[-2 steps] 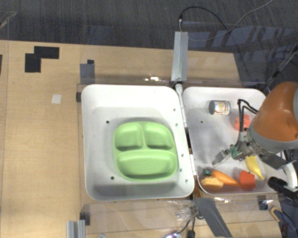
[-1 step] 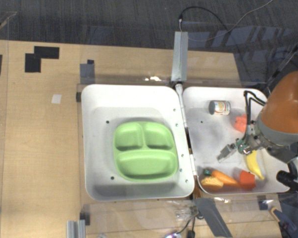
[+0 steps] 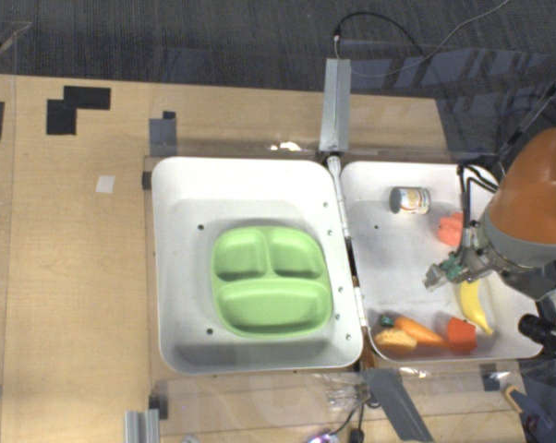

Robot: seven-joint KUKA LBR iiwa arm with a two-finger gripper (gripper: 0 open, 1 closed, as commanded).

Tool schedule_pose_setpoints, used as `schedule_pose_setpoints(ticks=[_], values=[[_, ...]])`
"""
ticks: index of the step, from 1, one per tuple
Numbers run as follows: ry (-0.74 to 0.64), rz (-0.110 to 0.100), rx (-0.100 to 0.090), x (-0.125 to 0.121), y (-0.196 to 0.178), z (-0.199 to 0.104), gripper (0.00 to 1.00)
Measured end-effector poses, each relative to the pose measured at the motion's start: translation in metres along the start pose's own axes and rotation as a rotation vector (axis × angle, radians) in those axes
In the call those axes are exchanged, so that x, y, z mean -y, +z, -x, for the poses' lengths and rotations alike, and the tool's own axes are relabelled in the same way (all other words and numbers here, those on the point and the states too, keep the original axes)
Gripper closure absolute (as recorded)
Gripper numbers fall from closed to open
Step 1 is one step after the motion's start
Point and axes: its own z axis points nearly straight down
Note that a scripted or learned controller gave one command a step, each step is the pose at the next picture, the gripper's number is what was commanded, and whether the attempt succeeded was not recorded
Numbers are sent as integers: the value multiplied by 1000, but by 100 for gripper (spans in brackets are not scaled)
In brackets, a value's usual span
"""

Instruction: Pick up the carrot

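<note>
Bench [image 3: 66, 275] of pale wood carried everything, and the right bin [image 3: 389, 275] served as the marker for the rest. Touching that bin's left wall sat the left bin [image 3: 176, 247], white and shallow, holding a green plate [image 3: 271, 280] with three sections. Over the right bin's right side hung the arm [image 3: 532, 210], its orange band and grey wrist covering that edge. Below the wrist, above the middle of the right bin's floor, was the gripper [image 3: 449, 272]; whether its fingers were apart or together could not be told, and nothing was seen between them. Just right of the gripper, toward the bin's lower right, lay a banana [image 3: 474, 305]. The carrot [image 3: 417, 329] lay along the right bin's front wall, left of centre, tilted, with its leafy end pointing left. Touching its front side, in the bin's front left corner, was a tan bread-like piece [image 3: 395, 340]. Right of the carrot's tip stood a red block [image 3: 461, 334]. Near the bin's back wall lay a small can [image 3: 409, 200] on its side, and a pink object [image 3: 452, 229] sat to its right, partly under the arm.
</note>
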Motion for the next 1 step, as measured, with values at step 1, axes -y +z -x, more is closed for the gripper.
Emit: schedule_pose_setpoints(ticks=[1], values=[[102, -1, 1, -73, -162, -24, 100]])
